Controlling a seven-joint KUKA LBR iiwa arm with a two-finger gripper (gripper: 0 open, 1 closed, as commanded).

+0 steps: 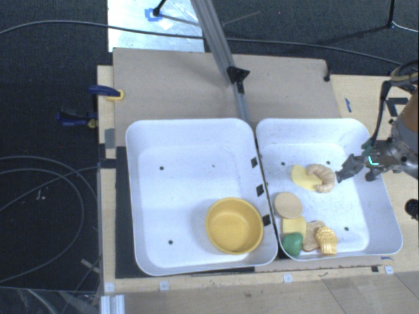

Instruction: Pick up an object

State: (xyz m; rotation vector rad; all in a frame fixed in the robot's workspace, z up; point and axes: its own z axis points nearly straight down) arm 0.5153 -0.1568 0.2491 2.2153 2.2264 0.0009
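Observation:
My gripper (357, 173) hangs over the right bin (353, 133), near its right wall, and stands open with nothing between its fingers. Its left fingertip (342, 173) is just right of a tan croissant-shaped piece (322, 177), which rests against a pale yellow piece (301, 176). Lower in the same bin lie a tan round disc (287, 205), a yellow block (294, 225), a green object (292, 243) and a yellow-and-tan toy (322, 238). A yellow bowl (234, 224) sits upright in the left bin (177, 149).
A grey pole (219, 41) slants across the board behind the bins and ends near the divider between them. Blue and yellow clamps (98, 103) grip the bench's left edge. Cables run over the dark floor at left.

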